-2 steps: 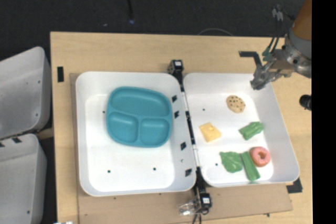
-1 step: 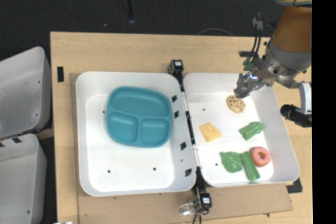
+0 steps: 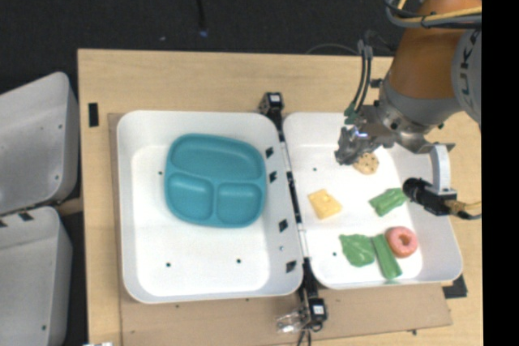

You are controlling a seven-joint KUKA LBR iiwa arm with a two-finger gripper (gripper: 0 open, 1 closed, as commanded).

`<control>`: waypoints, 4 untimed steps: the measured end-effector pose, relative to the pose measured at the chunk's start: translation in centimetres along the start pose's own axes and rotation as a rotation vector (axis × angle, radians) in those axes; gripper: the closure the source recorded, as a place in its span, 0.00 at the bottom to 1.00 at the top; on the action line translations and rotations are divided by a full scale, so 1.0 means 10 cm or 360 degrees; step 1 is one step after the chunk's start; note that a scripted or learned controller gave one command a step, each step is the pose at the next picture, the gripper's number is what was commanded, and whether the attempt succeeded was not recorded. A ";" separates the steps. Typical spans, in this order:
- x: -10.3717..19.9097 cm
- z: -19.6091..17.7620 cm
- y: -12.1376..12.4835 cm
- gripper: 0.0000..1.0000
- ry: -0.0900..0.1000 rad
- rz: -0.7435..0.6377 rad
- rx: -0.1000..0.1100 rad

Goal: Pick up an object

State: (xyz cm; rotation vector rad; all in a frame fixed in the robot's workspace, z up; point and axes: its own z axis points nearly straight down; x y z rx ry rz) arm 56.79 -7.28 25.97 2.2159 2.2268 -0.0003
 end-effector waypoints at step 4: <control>1.41 0.20 -0.39 0.00 0.0001 0.0008 -0.0001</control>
